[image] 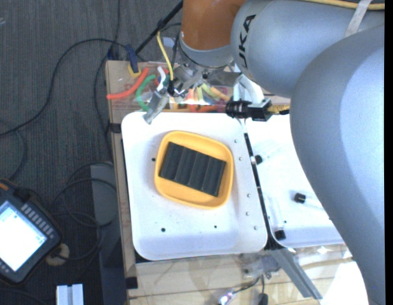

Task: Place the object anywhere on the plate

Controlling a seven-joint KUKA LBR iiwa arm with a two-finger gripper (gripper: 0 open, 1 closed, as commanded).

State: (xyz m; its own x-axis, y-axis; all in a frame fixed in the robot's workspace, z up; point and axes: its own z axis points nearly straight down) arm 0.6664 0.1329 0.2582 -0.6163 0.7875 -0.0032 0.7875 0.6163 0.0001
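Your pincer point(159, 97) hangs at the far rim of the left white bin point(139, 227); whether it is clenched I cannot tell. The dark ribbed rectangular block point(192, 167) already lies below it, on the yellow plastic plate point(163, 186). Lift away straight, without touching the plate.

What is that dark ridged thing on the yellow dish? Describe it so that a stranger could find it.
Look at the left white bin. Near its middle lies a yellow plate with rounded corners. On it rests the dark grey ribbed block, a flat rectangle with grooves across its top; it is the one dark, ridged thing in that bin.
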